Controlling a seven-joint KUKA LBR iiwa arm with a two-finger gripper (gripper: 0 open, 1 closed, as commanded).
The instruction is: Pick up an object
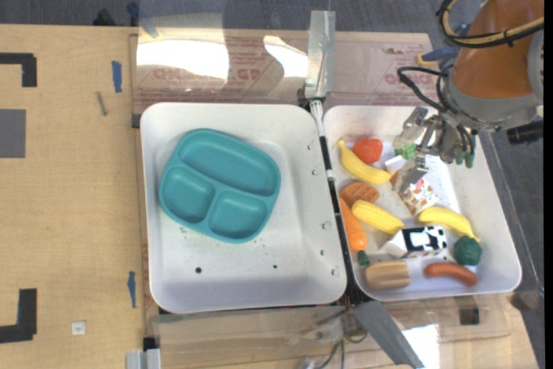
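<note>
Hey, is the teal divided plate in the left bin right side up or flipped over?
Right side up: the teal plate shows its three hollow compartments facing up.

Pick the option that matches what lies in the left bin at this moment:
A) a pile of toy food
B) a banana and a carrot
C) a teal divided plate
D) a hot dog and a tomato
C: the left bin holds a teal divided plate with three compartments, while the toy food, such as the banana and the carrot, lies in the right bin.
</note>
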